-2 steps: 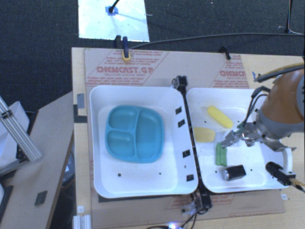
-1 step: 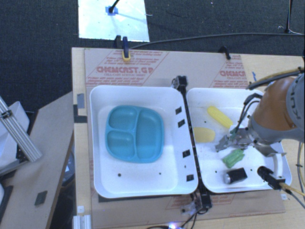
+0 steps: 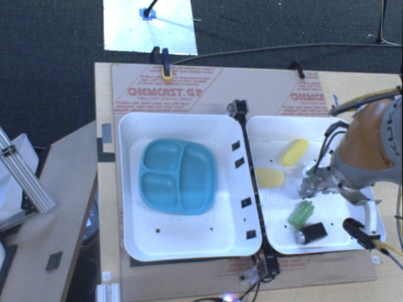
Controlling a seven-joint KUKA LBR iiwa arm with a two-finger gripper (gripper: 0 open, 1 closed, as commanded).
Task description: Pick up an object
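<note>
Gripper low in the right bin, by its right wall

The gripper (image 3: 313,184) hangs just above the green piece (image 3: 301,213); finger state cannot be told. Two yellow items (image 3: 294,151) lie toward the bin (image 3: 283,247) centre, a black cylinder (image 3: 312,233) near the front edge.

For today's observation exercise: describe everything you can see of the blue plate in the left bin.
The blue plate is a rounded-square divided dish that looks like smooth plastic, with three compartments: two smaller ones on the left, one larger on the right. It lies flat, right side up, near the middle of the left bin, with nothing in it or touching it.
</note>
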